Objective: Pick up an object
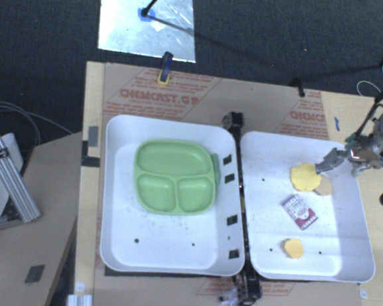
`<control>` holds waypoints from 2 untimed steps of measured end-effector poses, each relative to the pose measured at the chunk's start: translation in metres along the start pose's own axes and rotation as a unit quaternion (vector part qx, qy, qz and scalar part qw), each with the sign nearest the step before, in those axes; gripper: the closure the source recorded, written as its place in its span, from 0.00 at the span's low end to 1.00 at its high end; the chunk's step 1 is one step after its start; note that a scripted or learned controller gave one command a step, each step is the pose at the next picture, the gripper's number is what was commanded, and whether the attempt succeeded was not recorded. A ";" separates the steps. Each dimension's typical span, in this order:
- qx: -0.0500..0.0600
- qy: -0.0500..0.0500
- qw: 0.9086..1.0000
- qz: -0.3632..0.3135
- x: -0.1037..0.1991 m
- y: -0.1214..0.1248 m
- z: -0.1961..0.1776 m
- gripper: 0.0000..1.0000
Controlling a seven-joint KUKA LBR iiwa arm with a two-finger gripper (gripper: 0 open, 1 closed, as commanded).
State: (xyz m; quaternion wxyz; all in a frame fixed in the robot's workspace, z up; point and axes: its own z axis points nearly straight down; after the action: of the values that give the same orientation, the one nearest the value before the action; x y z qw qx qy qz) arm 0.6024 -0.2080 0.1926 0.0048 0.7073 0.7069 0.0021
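Gripper (325, 165) is over the right bin (355, 263), tip just above a yellow round piece (304, 177) (open or closed: cannot tell). Green divided tray (174, 177) lies in left bin (114, 235).

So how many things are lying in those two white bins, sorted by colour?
Green: 1, the divided tray in the left bin.
Yellow: 2, a larger piece by the hand and a smaller piece nearer the front of the right bin.
Tan: 1, a small piece touching the larger yellow one.
Red and white: 1, a packet.
Total: 5
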 end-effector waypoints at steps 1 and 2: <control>0.007 0.003 1.000 -0.002 0.029 -0.018 0.113 0.00; 0.000 0.001 1.000 -0.004 0.030 0.061 0.107 0.00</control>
State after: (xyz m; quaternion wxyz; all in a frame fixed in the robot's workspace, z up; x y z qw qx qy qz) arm 0.6640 -0.1781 0.0864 0.0045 0.7044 0.7098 0.0028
